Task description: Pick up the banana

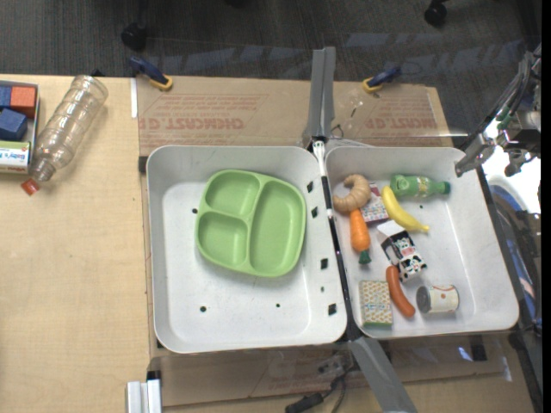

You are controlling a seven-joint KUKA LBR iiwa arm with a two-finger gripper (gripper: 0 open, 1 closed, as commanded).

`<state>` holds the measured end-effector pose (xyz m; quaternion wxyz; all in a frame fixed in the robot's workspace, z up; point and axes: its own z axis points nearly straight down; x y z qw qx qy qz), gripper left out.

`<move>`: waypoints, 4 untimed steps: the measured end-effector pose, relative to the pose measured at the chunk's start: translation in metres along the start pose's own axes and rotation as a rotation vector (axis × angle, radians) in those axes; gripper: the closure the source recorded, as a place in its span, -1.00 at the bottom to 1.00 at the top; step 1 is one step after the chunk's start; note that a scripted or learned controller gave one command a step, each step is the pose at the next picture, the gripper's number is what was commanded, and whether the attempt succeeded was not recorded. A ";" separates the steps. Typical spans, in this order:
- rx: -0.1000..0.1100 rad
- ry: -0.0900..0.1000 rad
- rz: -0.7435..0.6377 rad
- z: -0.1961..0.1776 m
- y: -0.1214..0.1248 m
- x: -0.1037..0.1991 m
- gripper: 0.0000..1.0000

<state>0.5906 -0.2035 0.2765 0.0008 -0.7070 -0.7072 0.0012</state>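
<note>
Left bin (172, 256): the white bin well to the left of the banana; it holds a green divided plate (252, 222) and plays no part in this step.
Right bin (482, 256): holds the banana and all the clutter around it, so the whole pick happens here.
Arm (504, 127): at the bin's upper right edge, up and to the right of the banana and well apart from it; in my judgement the step in hand is the approach, not yet the grasp.
Gripper (469, 157): the part nearest the banana is a dark tip over the bin's right rim; I cannot tell whether it is open or closed, and nothing shows held in it.
Banana (403, 211): yellow, lying flat in the upper middle of the right bin, its length slanting from upper left to lower right.
Green bottle (417, 186): just above the banana, touching or nearly so; come down on the banana's lower half to stay off it.
Croissant (351, 192): left of the banana, near.
Carrot (359, 231): lower left of the banana.
Black-and-white packet (403, 252): just below the banana's lower end; a risk if the descent lands low.
Grasp advice: close across the banana's narrow width, square to its slant, at mid-length.
</note>
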 end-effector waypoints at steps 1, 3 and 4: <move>0.001 -0.001 -0.001 -0.008 0.000 -0.001 1.00; -0.002 -0.001 0.129 -0.014 0.005 0.091 1.00; 0.001 -0.002 0.749 -0.092 0.017 0.085 1.00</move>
